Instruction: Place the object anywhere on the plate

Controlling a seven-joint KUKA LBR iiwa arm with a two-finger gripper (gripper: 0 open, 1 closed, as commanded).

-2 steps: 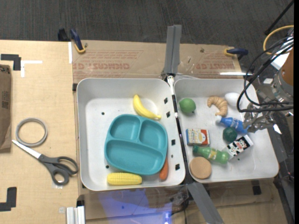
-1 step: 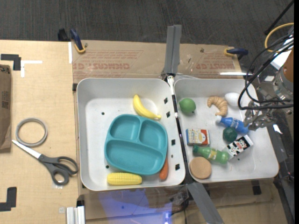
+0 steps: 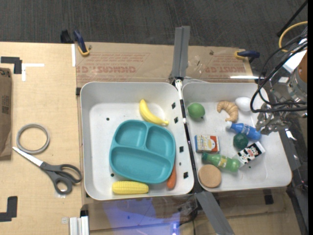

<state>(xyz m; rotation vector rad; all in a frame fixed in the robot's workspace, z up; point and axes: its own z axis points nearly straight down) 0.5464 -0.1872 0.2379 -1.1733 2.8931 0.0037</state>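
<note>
A teal divided plate (image 3: 143,152) lies in the left bin (image 3: 93,102). Around the plate are a banana (image 3: 152,113) at its top edge, a corn cob (image 3: 130,187) below it and a carrot (image 3: 171,178) at its lower right corner. My gripper (image 3: 268,124) hangs over the right side of the right bin (image 3: 274,177), just right of a blue bottle (image 3: 245,129) and above a black-and-white carton (image 3: 250,153). I see nothing held in it.
The right bin also holds a green ball (image 3: 196,111), a croissant (image 3: 228,110), a white egg (image 3: 243,103), a dark green piece (image 3: 240,141), a small orange box (image 3: 207,143), a green bottle (image 3: 221,161) and a tan disc (image 3: 211,176). Scissors (image 3: 51,169) and a tape roll (image 3: 33,137) lie on the bench at left.
</note>
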